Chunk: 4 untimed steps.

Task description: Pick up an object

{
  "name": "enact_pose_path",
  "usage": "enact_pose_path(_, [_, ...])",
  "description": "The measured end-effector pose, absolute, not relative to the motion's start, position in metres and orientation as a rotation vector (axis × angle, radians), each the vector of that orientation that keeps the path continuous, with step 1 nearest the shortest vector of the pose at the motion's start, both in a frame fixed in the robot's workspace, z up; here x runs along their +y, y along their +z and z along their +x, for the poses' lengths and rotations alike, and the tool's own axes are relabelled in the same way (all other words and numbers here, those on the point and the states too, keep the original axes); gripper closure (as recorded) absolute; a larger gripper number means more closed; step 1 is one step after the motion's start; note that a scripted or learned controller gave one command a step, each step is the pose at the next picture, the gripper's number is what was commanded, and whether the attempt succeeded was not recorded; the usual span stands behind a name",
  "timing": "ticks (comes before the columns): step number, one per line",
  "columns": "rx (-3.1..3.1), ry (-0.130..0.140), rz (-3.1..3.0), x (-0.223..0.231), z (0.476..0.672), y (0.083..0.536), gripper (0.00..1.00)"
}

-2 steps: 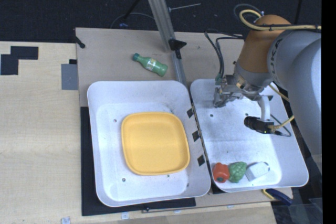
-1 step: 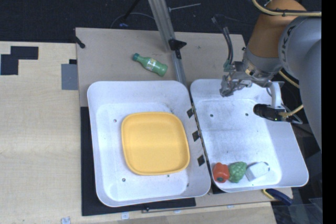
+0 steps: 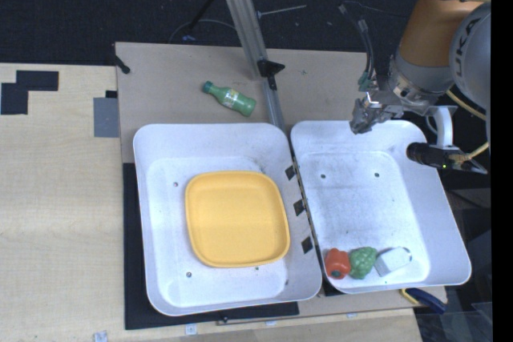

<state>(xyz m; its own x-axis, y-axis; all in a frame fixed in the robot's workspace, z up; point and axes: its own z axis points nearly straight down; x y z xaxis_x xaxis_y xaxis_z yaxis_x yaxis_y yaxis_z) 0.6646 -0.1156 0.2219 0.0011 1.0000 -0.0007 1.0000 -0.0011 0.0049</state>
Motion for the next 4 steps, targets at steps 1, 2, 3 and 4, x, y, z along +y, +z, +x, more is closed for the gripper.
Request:
enact_pose_path(1, [2.218,0.004,2.220,-0.116,0.665,0.272,1.00])
enact_pose_path(2, [2.226,0.000,2.219,-0.059,0.659,0.257,1.00])
enact_pose_path(3, [2.226,-0.001,2.219,-0.010,0.655,0.241,1.00])
enact_pose_path(4, [2.227,0.000,2.218,0.047,0.655,0.230,1.00])
